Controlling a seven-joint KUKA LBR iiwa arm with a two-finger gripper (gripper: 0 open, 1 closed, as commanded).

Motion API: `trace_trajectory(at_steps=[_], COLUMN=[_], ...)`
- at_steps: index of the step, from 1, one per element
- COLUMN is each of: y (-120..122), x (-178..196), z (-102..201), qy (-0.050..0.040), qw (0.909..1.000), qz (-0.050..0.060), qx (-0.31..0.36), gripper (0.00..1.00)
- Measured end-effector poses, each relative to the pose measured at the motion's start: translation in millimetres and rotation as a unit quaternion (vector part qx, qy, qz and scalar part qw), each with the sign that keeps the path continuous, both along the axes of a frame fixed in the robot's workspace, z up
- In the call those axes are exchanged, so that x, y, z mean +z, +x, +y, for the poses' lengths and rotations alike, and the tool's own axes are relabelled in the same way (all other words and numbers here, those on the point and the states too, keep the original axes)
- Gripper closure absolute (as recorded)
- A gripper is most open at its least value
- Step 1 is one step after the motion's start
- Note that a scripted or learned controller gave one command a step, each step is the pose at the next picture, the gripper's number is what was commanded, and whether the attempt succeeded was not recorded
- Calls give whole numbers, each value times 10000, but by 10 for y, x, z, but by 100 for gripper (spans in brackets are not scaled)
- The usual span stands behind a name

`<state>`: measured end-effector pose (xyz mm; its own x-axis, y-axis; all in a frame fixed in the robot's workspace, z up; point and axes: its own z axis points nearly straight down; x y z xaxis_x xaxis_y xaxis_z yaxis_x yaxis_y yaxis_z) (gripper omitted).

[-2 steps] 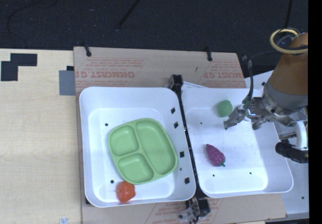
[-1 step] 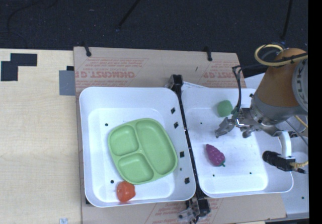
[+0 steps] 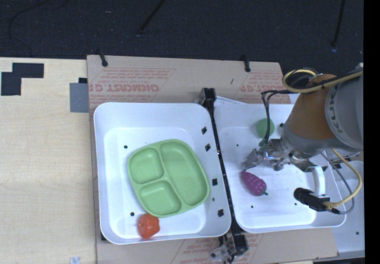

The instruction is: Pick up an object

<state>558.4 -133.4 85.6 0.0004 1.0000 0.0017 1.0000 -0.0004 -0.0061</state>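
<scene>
Nearest the lens, at about seven o'clock in the left bin (image 3: pixel 110 138), sits an orange toy (image 3: pixel 148 225), just below the green divided plate (image 3: pixel 168 177). Across the divider, in the right bin (image 3: pixel 279 221), lies a purple grape bunch (image 3: pixel 253 183), long axis running from ten to four o'clock. The gripper (image 3: pixel 256 161) hangs just above it, at roughly twelve o'clock from the bunch, fingers spread with nothing between them. A green object (image 3: pixel 265 127) lies further up, partly behind the arm (image 3: pixel 323 115).
</scene>
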Motion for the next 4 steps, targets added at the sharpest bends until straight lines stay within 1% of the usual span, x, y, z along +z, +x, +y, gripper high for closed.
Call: trace_trajectory(at_steps=[1,2,3,4], y=[-5,-2,-73,-163], x=[18,128,719,1229], z=[0,-14,9,-39], qy=[1,0,-8,-11], qw=[10000,10000,10000,10000], qz=[-11,-12,-35,-40], qx=[-18,-44,-23,-39], gripper=[0,100,100,100])
